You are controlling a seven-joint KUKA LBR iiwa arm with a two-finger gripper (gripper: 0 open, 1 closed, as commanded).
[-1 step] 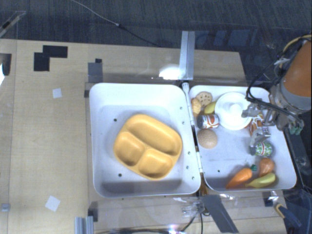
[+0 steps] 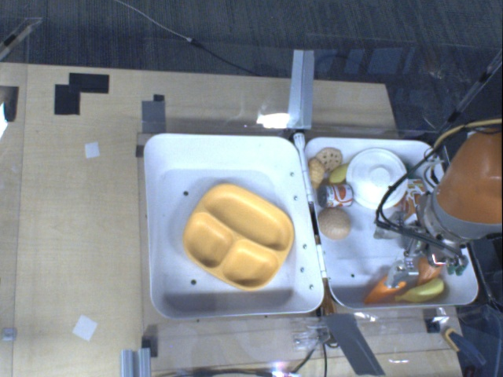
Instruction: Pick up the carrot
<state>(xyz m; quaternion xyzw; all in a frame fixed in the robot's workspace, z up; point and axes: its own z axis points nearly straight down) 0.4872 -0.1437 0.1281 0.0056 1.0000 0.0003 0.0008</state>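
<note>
The orange carrot (image 2: 383,290) lies at the front of the right bin (image 2: 354,250), beside a yellow banana (image 2: 424,290). My gripper (image 2: 409,272) reaches down from the right, just above the carrot and banana, at the carrot's right end. The arm's orange band (image 2: 471,181) looms over the right side of the bin and hides part of it. I cannot make out whether anything sits between the fingers.
At the back of the right bin are a white plate (image 2: 377,175), a cookie (image 2: 326,162), a small can (image 2: 336,196) and a round tan ball (image 2: 335,224). The left bin (image 2: 169,234) holds a yellow divided tray (image 2: 236,234). A metal post (image 2: 302,93) stands behind the bins.
</note>
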